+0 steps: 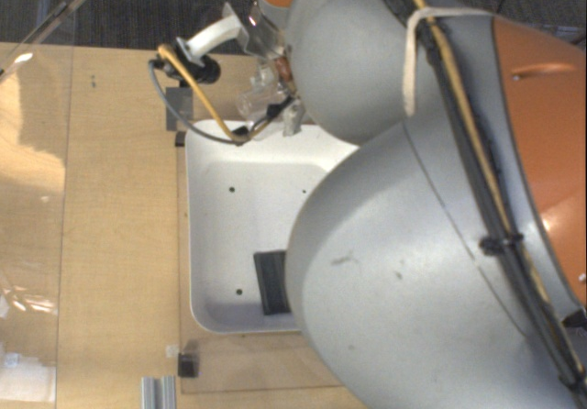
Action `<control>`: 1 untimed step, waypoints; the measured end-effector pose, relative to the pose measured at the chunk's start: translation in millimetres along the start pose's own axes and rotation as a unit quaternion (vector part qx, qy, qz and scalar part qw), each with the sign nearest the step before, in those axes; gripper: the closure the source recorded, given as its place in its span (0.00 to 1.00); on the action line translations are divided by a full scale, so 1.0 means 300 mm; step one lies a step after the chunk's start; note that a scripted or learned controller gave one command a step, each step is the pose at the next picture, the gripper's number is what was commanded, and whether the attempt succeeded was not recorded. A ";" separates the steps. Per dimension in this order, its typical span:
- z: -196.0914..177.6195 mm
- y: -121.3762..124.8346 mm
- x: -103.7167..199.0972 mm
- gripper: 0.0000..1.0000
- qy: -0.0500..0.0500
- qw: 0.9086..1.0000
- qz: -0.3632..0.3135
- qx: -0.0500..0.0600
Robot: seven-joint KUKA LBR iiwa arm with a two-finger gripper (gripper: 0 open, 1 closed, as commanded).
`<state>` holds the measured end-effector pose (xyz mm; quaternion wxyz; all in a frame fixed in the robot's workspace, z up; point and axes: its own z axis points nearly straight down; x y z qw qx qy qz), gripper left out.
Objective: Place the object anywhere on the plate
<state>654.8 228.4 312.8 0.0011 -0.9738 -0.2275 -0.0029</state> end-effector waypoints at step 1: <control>-0.411 -0.013 0.018 1.00 0.001 0.998 0.069 -0.001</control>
